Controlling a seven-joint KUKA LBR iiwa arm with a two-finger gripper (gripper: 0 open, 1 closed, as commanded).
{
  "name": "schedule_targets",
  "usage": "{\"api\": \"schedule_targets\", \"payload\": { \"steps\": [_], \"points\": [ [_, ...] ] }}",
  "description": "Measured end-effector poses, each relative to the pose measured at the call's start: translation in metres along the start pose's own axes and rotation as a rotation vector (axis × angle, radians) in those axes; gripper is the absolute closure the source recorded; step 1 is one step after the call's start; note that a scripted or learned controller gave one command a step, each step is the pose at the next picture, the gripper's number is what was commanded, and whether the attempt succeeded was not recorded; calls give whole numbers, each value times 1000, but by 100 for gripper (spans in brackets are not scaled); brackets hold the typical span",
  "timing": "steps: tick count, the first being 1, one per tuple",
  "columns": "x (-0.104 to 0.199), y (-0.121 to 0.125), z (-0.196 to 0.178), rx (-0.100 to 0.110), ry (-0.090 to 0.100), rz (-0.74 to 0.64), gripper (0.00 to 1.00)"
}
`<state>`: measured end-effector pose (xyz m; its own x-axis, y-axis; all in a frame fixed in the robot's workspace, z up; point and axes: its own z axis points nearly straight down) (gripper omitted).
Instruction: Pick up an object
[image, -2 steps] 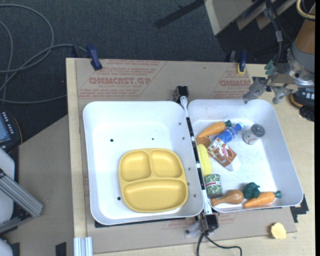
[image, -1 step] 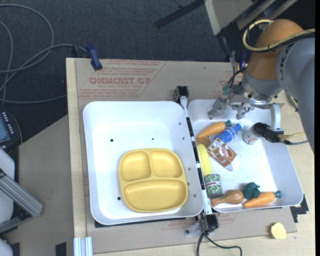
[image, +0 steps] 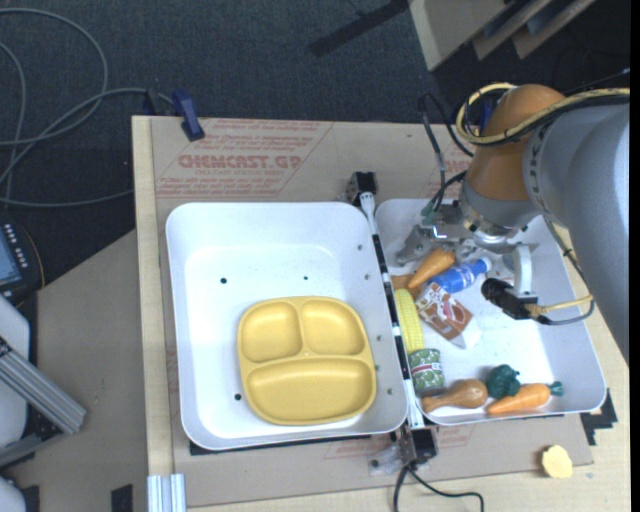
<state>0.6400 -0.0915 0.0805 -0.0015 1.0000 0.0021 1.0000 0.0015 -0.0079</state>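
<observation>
The likeliest thing to be picked lies in the right bin (image: 575, 345), at the right of the frame: a small bottle (image: 462, 276) with a blue cap, lying on its side near the bin's upper left part. Touching it on the upper left is an orange carrot-like piece (image: 430, 270), and just below it a red and white packet (image: 443, 308). Along the bin's left wall lies a corn cob (image: 405, 320), with a small green can (image: 426, 370) at its lower end. At the bottom of the bin sit a tan squash (image: 458, 395) and a carrot (image: 520, 398) with a dark green top, touching each other.

The gripper (image: 478, 238) hangs over the upper part of this bin, just above the bottle and the orange piece, under the arm's orange band (image: 505, 140). Its fingers are hidden by the wrist, so I cannot tell whether they are spread or closed, nor whether anything is between them.

To do this step well, I would judge that one thing should be singled out: the pile by the bottle is crowded, so a descent there risks pinching two things or pushing one aside. The squash or carrot stand freer.

The left bin (image: 190, 300) bears a yellow divided plate (image: 305, 360). A yellow bit (image: 556, 461) lies on the bench at lower right.
</observation>
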Motion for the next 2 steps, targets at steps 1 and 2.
{"api": "schedule_targets", "payload": {
  "steps": [1,2],
  "points": [
    [-1,3,-15,-10,-2,1,100],
    [61,-42,-110,-13,1,-5,100]
  ]
}}
